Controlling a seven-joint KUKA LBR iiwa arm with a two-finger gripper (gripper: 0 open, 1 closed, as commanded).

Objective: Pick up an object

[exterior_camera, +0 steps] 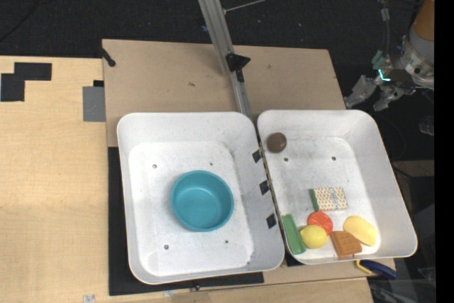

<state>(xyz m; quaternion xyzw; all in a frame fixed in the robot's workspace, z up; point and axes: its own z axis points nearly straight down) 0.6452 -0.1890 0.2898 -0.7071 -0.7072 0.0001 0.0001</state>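
The right bin [369, 131] holds a brown ball [276, 142] near its back left corner. Along its front lie a green stick [293, 233], a yellow ball [313, 237], a red ball [320, 221], a patterned card [330, 198], a yellow oval piece [360, 228] and a brown block [345, 244]. In the left bin [142, 131] sits a teal bowl [203, 200]. My gripper [376, 91] hovers at the far right, beyond the right bin's back right corner, with its two fingers spread and nothing between them.
A metal rail [216, 25] slants from the top down to the gap between the bins. Brown board [163, 74] lies behind the bins, and a pale wooden surface [50, 174] stretches to the left. Cables lie on the dark floor at the back.
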